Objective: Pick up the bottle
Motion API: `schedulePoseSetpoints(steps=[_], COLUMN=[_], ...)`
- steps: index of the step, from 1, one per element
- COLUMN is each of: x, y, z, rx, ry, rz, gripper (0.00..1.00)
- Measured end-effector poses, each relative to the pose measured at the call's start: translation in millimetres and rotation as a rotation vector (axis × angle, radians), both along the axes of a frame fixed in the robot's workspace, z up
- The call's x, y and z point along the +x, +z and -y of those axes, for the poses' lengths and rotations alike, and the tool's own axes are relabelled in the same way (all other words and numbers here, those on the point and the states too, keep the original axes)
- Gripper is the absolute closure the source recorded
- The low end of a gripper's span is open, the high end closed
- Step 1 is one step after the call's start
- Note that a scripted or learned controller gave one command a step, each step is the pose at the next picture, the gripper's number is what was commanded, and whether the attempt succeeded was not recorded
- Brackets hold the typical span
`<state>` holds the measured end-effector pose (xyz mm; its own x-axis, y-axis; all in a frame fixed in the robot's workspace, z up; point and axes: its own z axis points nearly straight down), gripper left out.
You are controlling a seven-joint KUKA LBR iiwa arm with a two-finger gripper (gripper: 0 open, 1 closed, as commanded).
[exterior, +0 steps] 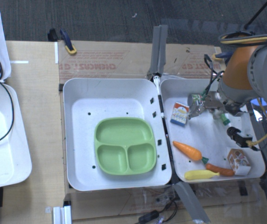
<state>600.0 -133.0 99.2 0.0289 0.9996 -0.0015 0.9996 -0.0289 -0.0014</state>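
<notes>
Pale wood and a sheet of brown cardboard make up the surface [35, 59], with dark floor beyond its far edge. Two shallow white bins sit on it side by side, the left bin [77, 125] wider than the right bin [203, 134], their walls touching along the middle. My arm [257, 73] reaches in from the right over the far half of the right bin, its orange band [236, 71] above the wrist. A green divided plate [125, 146] lies flat in the near middle of the left bin.

My gripper [198, 105] hangs over the far left part of the right bin, just right of a small white, blue and orange carton [180, 114]. I cannot tell how wide it stands or whether anything is in it. What looks like the bottle [224, 119], a small piece with green on it, lies just right of the gripper under my wrist, though it is too small to be sure.

Nearer lie an orange carrot [188, 150], a yellow banana [201, 174], a smaller reddish carrot [220, 170] and, in the near right corner, a small patterned box [238, 160].
</notes>
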Motion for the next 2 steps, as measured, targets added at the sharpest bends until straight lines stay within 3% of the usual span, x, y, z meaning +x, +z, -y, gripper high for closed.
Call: schedulePoseSetpoints(steps=[1,2], x=[59,54], y=[48,16], z=[40,72], rx=[-0.002,-0.006], ry=[0.198,0.179], rz=[0.004,0.026], gripper=[0.0,0.0])
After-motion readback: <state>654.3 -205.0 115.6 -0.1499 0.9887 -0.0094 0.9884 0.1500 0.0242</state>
